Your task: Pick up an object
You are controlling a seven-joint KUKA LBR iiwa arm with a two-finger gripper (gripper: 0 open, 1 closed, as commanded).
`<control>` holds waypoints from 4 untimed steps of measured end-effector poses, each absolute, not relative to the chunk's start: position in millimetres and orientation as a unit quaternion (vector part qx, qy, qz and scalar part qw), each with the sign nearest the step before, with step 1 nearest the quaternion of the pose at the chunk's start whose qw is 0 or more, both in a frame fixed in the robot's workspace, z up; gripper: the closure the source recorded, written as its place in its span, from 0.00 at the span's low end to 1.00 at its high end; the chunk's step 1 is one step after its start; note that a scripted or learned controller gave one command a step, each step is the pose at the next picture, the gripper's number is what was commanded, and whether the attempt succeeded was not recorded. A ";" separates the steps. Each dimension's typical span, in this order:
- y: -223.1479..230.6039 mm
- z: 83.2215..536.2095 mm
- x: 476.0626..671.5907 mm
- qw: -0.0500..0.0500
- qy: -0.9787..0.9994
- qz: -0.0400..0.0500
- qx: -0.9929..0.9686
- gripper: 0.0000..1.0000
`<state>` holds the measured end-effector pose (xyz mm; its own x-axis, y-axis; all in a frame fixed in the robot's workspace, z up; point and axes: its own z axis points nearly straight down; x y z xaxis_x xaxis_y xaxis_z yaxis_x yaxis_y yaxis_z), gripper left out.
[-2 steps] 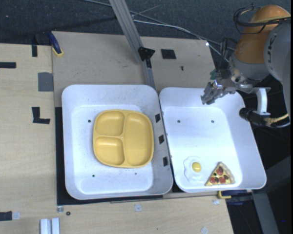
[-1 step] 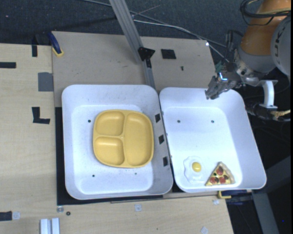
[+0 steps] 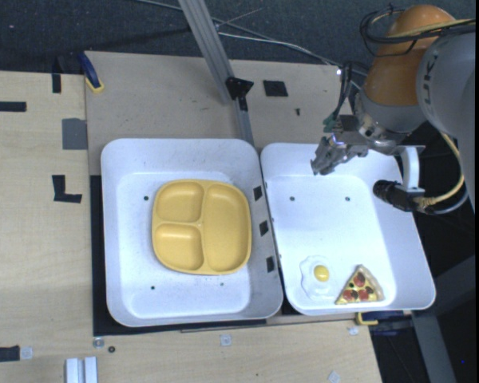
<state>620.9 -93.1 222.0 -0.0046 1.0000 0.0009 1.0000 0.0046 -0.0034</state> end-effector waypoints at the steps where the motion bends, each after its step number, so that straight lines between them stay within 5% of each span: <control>1: -52.9 227.1 601.6 0.001 -0.709 0.001 -0.706 1.00; 4: 93.2 227.4 544.7 0.002 -0.709 0.001 -0.705 1.00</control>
